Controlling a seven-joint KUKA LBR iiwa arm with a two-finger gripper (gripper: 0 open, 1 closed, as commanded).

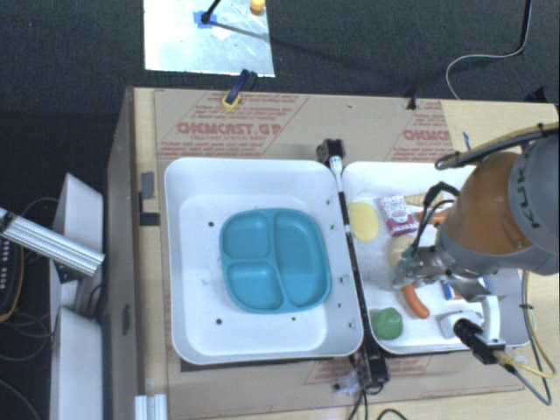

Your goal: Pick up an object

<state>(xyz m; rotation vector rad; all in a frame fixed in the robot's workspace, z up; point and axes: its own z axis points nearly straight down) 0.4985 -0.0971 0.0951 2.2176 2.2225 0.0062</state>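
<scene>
- The desk (262,116) carries two shallow white plastic bins side by side; the left bin (197,234) holds a blue plastic plate with three compartments (274,259) at its middle.
- The right bin (385,178), set toward the desk's right edge, holds the loose things: a pale yellow lemon-like object (364,222) close to the divider between the bins; a small red-and-white packet (398,214) just beside it; a round green object (386,324) in the bin's near left corner; a small orange carrot-like piece (415,302) between the green object and the arm.
- The hand (413,269) is seen low over the middle of the right bin, beneath the grey-and-orange wrist; whether it is spread or pressed together cannot be told, and nothing is seen held in it.
- The orange piece is judged the nearest candidate: it lies just beside the hand, toward the desk's near edge; its long axis runs at a slant from the bin's middle toward the near right corner.
</scene>
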